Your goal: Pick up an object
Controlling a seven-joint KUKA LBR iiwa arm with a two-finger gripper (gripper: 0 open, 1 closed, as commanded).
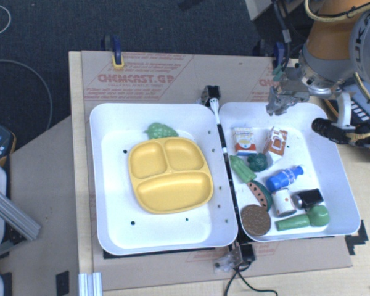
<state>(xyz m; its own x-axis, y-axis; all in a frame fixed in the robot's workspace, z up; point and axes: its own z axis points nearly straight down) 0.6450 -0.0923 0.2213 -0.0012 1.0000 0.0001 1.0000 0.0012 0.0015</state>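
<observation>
Gripper [279, 106] hangs over far edge of right bin [342, 165]; can't tell its state, nothing seen in it. Cartons [243, 140], blue bottle [283, 179], green bottle [305, 219] lie in that bin. Yellow tray [170, 174] in left bin [105, 165].

Grey arm [342, 36] from the right, end effector [279, 106] low, pointing down.

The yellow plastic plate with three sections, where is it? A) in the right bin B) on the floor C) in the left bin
C: the yellow plastic plate with three sections lies in the left white bin, beside a green toy.
</observation>
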